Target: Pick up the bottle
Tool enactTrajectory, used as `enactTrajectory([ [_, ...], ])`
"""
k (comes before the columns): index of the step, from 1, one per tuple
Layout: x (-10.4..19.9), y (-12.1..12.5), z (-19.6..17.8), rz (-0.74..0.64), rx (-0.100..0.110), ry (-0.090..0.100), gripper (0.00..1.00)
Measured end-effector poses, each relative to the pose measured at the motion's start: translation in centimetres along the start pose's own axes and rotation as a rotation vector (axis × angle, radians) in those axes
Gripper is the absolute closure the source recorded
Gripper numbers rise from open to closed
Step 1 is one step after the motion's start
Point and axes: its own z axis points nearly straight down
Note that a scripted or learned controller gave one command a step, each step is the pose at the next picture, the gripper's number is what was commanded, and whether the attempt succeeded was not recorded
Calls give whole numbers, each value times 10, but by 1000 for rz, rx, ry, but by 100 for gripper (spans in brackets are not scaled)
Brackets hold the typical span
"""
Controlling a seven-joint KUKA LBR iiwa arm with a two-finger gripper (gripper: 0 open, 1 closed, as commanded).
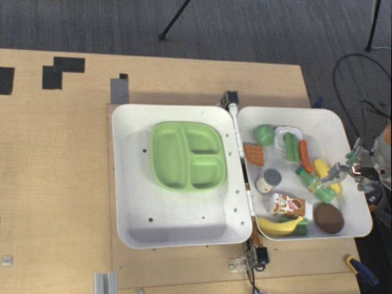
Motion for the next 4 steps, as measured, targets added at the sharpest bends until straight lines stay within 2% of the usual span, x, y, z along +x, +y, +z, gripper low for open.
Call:
enactTrajectory([
  [1,0,2,-11,-2,-5,-1,100],
  [2,70,-6,-70,274,-3,1,100],
  [3,36,-3,-94,672,-1,0,100],
  [4,83,-8,-87,878,0,1,100],
])
